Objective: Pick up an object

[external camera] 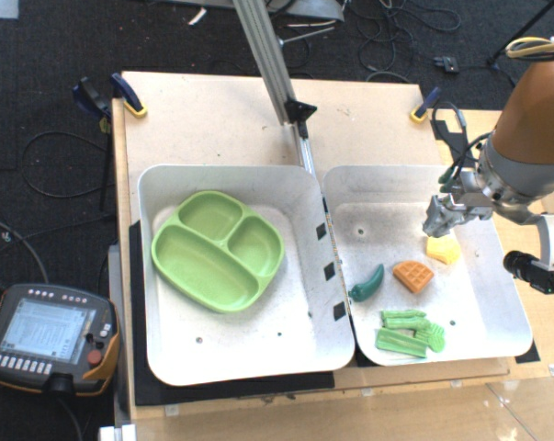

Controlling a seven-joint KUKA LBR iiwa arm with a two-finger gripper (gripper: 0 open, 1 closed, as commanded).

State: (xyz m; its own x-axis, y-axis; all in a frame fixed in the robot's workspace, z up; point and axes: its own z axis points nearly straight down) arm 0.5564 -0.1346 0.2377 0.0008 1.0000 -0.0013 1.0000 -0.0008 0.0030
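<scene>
Gripper [439, 220] low in right bin [497, 338], just above yellow block [445, 251]; finger spread cannot be told.

Tool [439, 217] low in right bin [387, 200], just above yellow block [444, 251]. Orange waffle [412, 276] beside block, green pepper [367, 283] left of it, green pieces [409, 331] nearer. Green divided plate [218, 249] in left bin [166, 338]. Pendant [47, 336] off counter [212, 108], near left.
</scene>
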